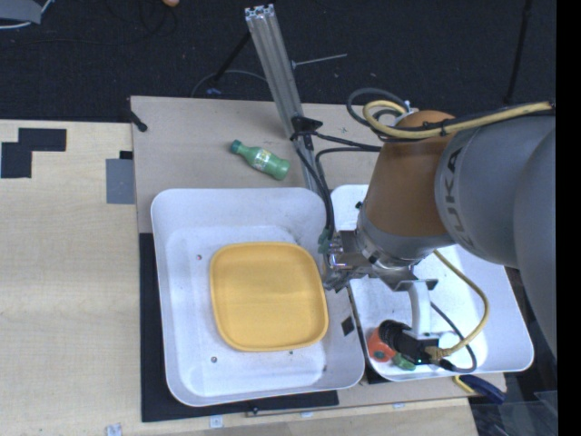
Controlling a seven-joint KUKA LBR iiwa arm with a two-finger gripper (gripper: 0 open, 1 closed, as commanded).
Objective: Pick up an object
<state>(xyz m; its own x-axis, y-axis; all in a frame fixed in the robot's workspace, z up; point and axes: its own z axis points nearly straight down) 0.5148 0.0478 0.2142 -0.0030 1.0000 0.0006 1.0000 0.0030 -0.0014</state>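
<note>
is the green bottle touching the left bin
Apart. The camera view shows the green bottle lying on the bench beyond the left bin's far rim, with a strip of bare bench between them.

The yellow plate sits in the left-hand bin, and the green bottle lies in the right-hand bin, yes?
Not quite. The yellow plate is in the left-hand bin, but the camera view shows the green bottle lying on the bench behind that bin, outside both.

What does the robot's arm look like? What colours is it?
The arm is fat, round and grey, with a shiny orange-brown band above the wrist. A yellow cable runs along its top and curls into a loop. The gripper at its end is silvery metal.
</note>
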